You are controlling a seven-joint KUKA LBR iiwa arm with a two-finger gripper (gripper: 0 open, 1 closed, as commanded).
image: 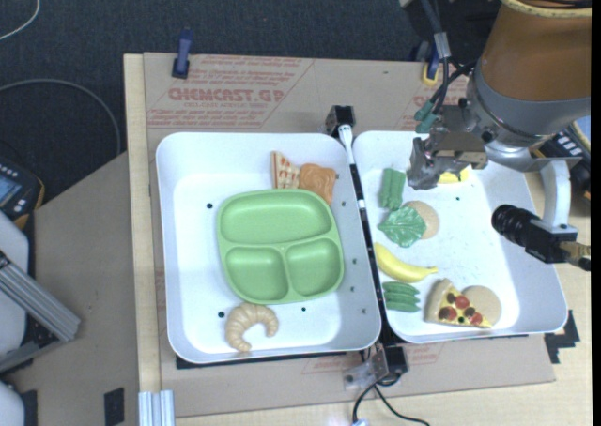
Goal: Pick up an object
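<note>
Here we see the gripper (424, 174) low over the right bin (526, 316) near its far edge, whether it grips anything we cannot tell, with the upright-lying green pickle (392, 189) just beside it toward the divider.

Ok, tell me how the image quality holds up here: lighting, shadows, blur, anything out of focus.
Camera view: lighting is even and soft, with no harsh glare on the white bins. The green tray and banana look reasonably sharp. The arm close to the lens is large and slightly soft. The gripper casts only a faint shadow, and its tips are hard to resolve.
</note>
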